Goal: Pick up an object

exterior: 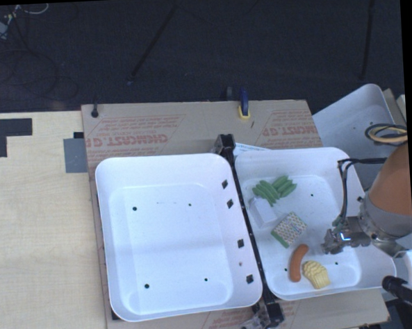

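**Hovering in the right bin**

I am holding my gripper (339, 240) low over the right bin (331, 161), just right of the orange sausage (297, 262) and yellow corn piece (316, 274). How wide it is set, I cannot tell. Green beans (274, 189) and a patterned block (288, 228) are lying further left.

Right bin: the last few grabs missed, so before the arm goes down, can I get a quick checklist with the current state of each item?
1. Things to pick lie in the right bin: ok.
2. Claw above that bin: ok.
3. Claw holding nothing: cannot tell.
4. Sausage and yellow corn apart: not ok, they touch.
5. Green beans lie apart from the rest: ok.
6. Checkered block unobstructed: ok.
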You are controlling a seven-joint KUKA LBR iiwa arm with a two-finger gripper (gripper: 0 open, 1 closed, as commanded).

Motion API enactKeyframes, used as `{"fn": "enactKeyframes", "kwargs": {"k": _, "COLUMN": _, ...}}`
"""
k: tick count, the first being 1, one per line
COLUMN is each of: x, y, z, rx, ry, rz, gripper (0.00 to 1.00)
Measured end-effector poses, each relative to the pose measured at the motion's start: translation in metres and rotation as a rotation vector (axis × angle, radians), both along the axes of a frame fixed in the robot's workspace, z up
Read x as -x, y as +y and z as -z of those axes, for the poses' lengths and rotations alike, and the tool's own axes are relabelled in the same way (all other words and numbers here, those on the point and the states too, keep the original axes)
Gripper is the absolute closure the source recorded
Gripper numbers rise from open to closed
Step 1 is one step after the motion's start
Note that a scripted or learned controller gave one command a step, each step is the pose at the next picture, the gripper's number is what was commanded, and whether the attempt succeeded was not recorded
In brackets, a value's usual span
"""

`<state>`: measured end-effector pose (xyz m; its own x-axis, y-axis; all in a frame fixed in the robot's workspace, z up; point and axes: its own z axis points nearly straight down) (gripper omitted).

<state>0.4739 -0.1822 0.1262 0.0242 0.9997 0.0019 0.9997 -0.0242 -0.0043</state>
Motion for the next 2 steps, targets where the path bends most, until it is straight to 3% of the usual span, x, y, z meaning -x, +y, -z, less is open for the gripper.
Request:
{"fn": "enactKeyframes", "kwargs": {"k": 1, "x": -0.0045, "y": 0.0799, "z": -0.1257, "rx": 0.0, "ry": -0.015, "rz": -0.034, "gripper": 1.0}}
{"fn": "enactKeyframes", "kwargs": {"k": 2, "x": -0.0023, "y": 0.0753, "z": -0.1282, "rx": 0.001, "ry": 0.0, "rz": -0.027, "gripper": 1.0}}
